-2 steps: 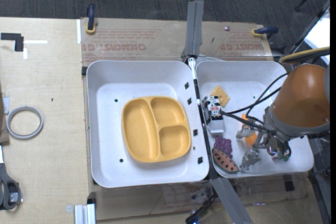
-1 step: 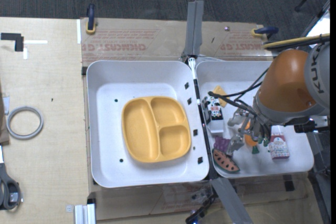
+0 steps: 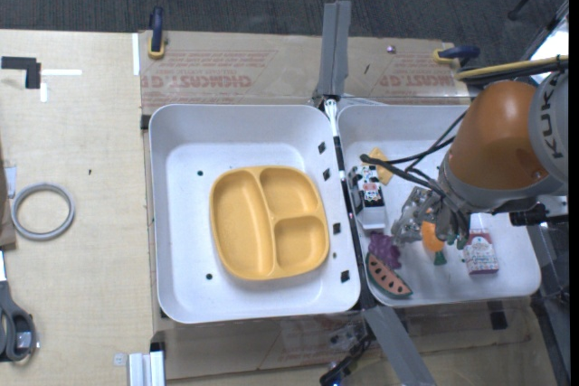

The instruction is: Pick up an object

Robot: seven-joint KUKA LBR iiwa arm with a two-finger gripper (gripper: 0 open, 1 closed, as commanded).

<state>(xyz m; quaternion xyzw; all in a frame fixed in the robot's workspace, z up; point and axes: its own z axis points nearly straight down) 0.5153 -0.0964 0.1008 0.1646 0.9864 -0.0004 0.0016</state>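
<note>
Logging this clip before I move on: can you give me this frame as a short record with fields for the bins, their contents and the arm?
left bin: holds a yellow divided plate
right bin: holds a watermelon slice toy, purple grapes toy, small carton, printed box
arm: over the right bin
gripper: low among the items; grasp cannot be judged
bench, left of bins: grey tape ring

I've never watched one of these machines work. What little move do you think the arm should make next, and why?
Probably a short, straight descent. The two-finger gripper hangs low in the right white bin, over a small orange object, with a purple toy and a watermelon-slice toy close by. Nothing is visibly held, so lowering onto the orange piece seems the likeliest way to get a grasp.
</note>
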